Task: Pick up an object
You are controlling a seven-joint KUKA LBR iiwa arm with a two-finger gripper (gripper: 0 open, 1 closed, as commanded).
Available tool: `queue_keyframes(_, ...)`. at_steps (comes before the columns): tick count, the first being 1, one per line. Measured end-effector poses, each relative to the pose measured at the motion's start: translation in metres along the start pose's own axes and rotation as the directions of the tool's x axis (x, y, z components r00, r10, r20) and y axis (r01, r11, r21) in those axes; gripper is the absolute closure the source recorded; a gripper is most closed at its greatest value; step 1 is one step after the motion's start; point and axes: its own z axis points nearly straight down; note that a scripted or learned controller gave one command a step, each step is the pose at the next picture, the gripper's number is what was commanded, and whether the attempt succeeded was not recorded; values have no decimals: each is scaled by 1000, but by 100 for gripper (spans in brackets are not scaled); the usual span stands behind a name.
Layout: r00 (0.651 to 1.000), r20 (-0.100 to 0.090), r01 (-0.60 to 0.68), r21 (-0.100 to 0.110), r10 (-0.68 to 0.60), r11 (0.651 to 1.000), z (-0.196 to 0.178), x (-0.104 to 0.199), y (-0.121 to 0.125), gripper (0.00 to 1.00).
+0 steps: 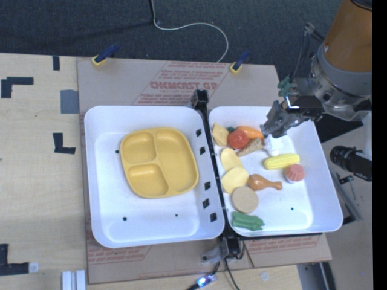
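Note:
The right bin (314, 216) holds several toy foods: a red tomato (237, 139), an orange carrot (249, 132), a yellow corn cob (281, 161), a pink round piece (294, 173), a brown drumstick (263, 182), pale yellow pieces (233, 169), a tan disc (245, 199) and a green pea pod (248, 222). My gripper (272, 129) hangs low over the bin's upper middle, just right of the carrot and above a small white piece (277, 144). Nothing shows between its fingers.
The left bin (103, 216) carries a yellow divided plate (159, 162). A black clip joint (200, 99) sits between the bins at the top. A cable (187, 26) loops over the dark floor behind. The arm's orange band (354, 35) rises at top right.

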Motion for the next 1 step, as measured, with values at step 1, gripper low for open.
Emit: queue_keyframes(1,1000,0,9,5,-9,1000,2,104,2,100)
